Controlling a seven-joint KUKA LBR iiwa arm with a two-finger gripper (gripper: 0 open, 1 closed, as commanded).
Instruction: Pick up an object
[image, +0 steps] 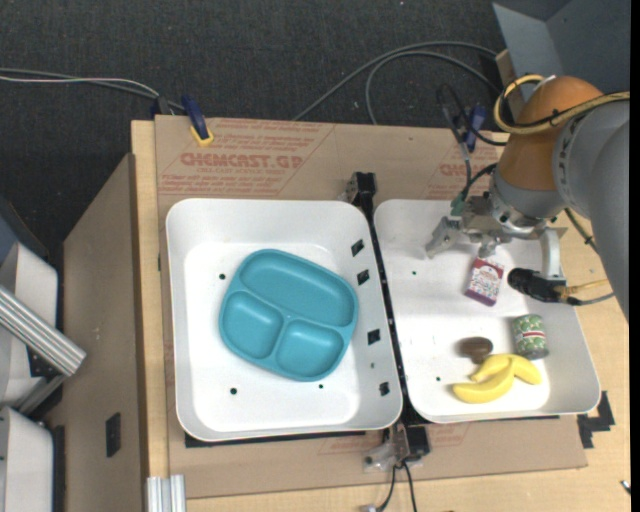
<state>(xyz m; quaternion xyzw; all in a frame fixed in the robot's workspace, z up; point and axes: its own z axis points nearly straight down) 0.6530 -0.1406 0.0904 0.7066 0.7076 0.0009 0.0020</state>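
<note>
My gripper (462, 243) hangs over the far part of the right bin (420, 330), with its fingers spread open and nothing between them. Just in front of it and slightly right, a small purple and white packet (484, 281) lies on the bin floor, apart from the fingers. A green patterned can (530, 336) stands near the bin's right wall. A yellow banana (495, 379) lies at the bin's near right, and a small brown object (476, 348) touches its upper side.
The left bin (190, 300) holds a blue divided plate (288, 313). A black divider with clips (378, 300) runs between the bins. The grey arm (590, 140) with its orange band and cables comes in from the upper right.
</note>
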